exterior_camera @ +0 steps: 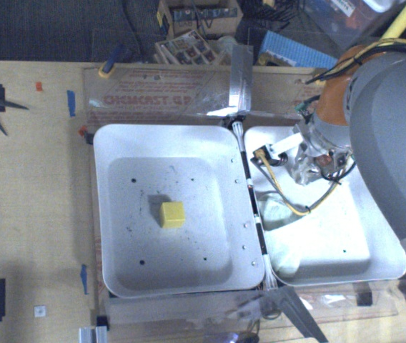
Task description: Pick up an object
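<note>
Claw (310, 164) state could not be told as it hung over the right bin (346, 259). Yellow block (173, 214) sat mid left bin (117, 148); a good grasp meant crossing left and descending squarely.

two bins sit side by side on the bench (31, 227). a small block (173, 214) lies near the middle of the left bin (117, 148). the arm (382, 120) comes in from the right, and its gripper (304, 168) hangs over the right bin (374, 259).
</note>
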### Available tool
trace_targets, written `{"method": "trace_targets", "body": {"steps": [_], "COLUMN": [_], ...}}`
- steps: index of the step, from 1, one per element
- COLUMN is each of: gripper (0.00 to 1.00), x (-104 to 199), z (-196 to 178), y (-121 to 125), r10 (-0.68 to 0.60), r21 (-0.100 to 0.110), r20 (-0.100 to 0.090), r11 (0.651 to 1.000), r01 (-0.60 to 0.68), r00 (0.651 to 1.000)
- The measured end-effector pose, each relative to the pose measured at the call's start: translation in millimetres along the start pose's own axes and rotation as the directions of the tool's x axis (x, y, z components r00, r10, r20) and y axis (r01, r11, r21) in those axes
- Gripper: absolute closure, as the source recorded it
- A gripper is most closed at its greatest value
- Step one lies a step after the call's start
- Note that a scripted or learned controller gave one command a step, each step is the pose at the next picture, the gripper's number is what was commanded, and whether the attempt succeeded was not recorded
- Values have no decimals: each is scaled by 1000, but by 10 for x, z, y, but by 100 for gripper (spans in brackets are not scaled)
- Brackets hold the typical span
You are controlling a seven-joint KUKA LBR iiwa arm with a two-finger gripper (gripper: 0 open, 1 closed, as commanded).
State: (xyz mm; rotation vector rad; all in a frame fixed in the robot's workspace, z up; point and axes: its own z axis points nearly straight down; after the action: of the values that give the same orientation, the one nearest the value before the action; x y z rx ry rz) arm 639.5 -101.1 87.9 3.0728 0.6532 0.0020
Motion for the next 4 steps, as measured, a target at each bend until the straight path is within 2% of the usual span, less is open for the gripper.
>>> {"method": "trace_targets", "body": {"steps": [1, 2, 3, 4], "gripper": [100, 100, 100, 100], "x": [-64, -71, -78, 150], "z": [-2, -102, -965, 3], "y": [-113, -98, -355, 12], "r10": [219, 222, 218, 216], "r21": [1, 2, 1, 1], "r20": [-2, -2, 1, 0], "r11": [976, 975, 976, 976], "r01": [-219, -222, -218, -216], "r00": [976, 975, 976, 976]}}
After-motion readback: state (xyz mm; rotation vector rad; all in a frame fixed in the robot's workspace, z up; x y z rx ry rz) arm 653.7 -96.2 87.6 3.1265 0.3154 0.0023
